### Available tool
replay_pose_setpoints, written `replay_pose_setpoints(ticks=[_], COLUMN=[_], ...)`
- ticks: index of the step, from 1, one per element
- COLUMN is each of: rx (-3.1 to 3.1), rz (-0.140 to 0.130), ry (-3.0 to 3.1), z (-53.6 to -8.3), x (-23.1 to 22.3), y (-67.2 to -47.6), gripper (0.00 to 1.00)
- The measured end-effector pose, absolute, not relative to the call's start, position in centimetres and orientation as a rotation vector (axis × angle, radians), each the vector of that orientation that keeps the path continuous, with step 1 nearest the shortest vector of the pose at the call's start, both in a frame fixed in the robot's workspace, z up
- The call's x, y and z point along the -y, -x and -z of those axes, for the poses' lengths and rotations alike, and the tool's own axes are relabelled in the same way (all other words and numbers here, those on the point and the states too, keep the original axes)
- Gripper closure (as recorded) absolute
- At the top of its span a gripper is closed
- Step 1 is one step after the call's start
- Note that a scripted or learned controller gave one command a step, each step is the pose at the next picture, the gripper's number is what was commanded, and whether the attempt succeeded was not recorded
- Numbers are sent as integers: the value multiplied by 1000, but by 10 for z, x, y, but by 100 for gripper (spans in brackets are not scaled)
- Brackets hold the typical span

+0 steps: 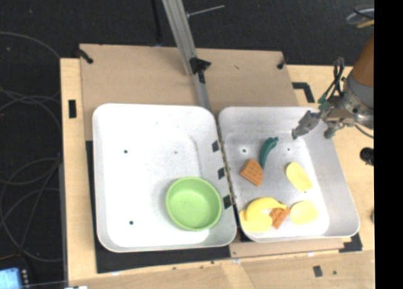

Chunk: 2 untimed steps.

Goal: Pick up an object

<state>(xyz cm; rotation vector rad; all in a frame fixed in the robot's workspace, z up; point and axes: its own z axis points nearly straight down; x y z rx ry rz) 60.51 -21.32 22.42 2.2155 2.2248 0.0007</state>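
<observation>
I am hovering my fingers (317,124), spread apart and holding nothing, over the right bin's (340,174) far edge. The yellow piece (298,176) is lying nearest, so next I'd be lowering onto it.

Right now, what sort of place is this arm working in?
Probably a lab test bench for robot grasping, not a home or factory line. Two white bins sit on a wooden bench, toy-like items such as a green bowl lie in them, and loose cables trail on dark floor.
</observation>
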Motion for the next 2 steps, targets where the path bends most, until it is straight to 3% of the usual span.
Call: replay_pose_setpoints(ticks=[1, 2], rx=[-2225, -2221], rz=[1, 7], ry=[-2215, -2222], z=[-224, -182], x=[213, 219], y=[-605, -604], gripper=[0, 0])
